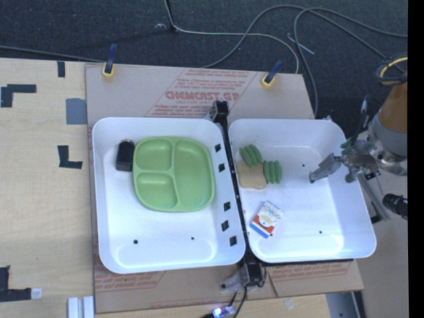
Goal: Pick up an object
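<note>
- The green plate (173, 174) is seen lying flat in the left bin (106, 204).
- A black block (124, 156) is set just left of the plate, touching its rim.
- Right of the plate, in the right bin (358, 244), two green ribbed pieces (251, 155) and a tan piece (252, 176) are clustered.
- A small white packet (266, 218) is placed right of and below the plate.
- The gripper (322, 169) is held far right of the plate, apart from every object; its opening cannot be told.

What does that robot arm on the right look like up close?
The arm is grey metal with an orange band above the wrist. Its gripper is dark grey and angular, ending in slim metal fingers. A yellowish cable loops near the arm's top.
</note>
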You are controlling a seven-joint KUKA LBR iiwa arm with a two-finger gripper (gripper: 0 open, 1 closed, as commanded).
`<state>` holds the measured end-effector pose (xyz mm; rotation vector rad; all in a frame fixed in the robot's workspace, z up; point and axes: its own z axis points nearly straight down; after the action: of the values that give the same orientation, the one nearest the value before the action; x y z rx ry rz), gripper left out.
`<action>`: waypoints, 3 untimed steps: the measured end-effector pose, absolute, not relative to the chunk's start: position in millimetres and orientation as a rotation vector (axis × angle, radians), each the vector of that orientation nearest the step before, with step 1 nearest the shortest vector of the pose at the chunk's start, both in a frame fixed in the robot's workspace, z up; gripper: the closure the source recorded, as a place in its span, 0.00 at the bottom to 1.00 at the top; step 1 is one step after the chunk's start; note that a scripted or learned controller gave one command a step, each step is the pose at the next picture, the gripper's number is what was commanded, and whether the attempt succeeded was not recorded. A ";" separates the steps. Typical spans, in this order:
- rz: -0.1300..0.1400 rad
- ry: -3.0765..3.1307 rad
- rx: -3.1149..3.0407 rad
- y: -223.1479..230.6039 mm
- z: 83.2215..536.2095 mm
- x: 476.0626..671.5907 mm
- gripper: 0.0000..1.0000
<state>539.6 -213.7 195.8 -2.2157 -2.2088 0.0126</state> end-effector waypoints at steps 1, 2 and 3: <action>0.002 -2.222 -2.220 -213.4 203.6 542.9 0.00; 0.004 -2.221 -2.218 -206.6 158.9 544.0 0.00; 0.007 -2.218 -2.217 -209.4 96.5 537.1 0.00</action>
<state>537.1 -209.4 96.5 -2.2169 -2.2183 0.0068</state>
